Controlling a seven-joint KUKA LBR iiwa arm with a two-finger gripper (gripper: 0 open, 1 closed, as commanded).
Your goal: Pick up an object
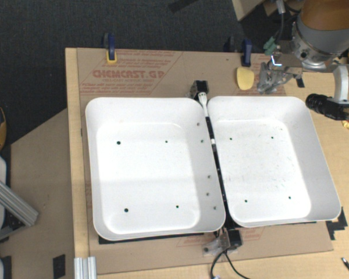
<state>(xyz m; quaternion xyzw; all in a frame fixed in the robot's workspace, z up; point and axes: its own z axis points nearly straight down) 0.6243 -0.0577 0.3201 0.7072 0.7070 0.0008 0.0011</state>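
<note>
Two bins sit side by side on the surface (139,74), the left bin (154,167) touching the right bin (273,161) along their shared edge. Behind the right bin's far rim lies a small object (245,78), with the gripper (271,77) just to its right.

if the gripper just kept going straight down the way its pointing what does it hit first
Probably the bare brown board just behind the right bin's far rim. The gripper hangs there, beside a small yellow object. Depth is unclear, so it could clip the rim instead.
</note>
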